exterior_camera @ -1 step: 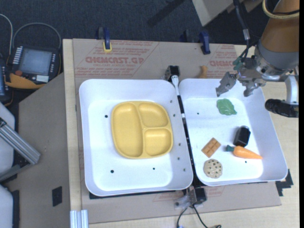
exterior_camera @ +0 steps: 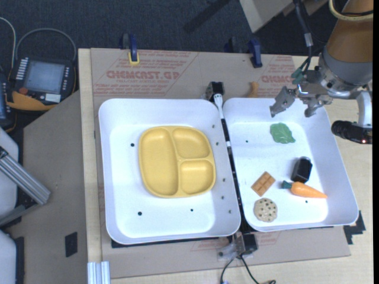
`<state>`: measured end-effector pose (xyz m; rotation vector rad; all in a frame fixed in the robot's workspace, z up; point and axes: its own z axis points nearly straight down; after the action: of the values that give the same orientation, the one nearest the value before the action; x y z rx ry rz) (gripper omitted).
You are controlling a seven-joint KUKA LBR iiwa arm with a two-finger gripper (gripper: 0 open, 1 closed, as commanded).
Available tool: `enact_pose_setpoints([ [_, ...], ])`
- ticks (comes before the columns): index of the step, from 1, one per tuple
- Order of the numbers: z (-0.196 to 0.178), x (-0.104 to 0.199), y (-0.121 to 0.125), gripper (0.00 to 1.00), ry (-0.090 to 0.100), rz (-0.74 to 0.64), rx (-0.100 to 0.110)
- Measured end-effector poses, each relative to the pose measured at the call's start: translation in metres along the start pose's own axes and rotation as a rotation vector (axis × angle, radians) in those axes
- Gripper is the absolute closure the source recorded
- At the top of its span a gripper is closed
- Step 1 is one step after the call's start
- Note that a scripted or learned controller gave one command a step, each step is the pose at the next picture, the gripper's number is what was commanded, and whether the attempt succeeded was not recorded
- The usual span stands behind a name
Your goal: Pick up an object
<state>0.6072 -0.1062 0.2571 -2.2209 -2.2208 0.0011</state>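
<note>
- At the far left, off the desk (exterior_camera: 177,70), a handheld control pendant (exterior_camera: 42,78) with a dark screen lies among looped black cables.
- The left bin (exterior_camera: 112,176) holds one thing — a yellow divided plate (exterior_camera: 176,160) with three compartments, lying flat near the bin's middle.
- Two blue clamps (exterior_camera: 134,49) grip the desk's far edge, one above each bin.
- The right bin (exterior_camera: 337,206) carries five small objects: a tan cracker (exterior_camera: 263,183) and a round cookie (exterior_camera: 265,209) near its left-front, a green leafy piece (exterior_camera: 282,133) farther back, a black block (exterior_camera: 301,170), and an orange carrot (exterior_camera: 307,189) just in front of that block, nearly touching it.
- The claw (exterior_camera: 299,102) hangs over the right bin's far edge, its two fingers spread apart and gripping nothing — the green piece lies just below it, with no other object between them.
</note>
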Motion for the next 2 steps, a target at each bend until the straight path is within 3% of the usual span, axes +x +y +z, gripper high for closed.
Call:
enact_pose_setpoints([
  [2,0.088,0.0,-0.01,0.0,0.001,0.0,0.006],
])
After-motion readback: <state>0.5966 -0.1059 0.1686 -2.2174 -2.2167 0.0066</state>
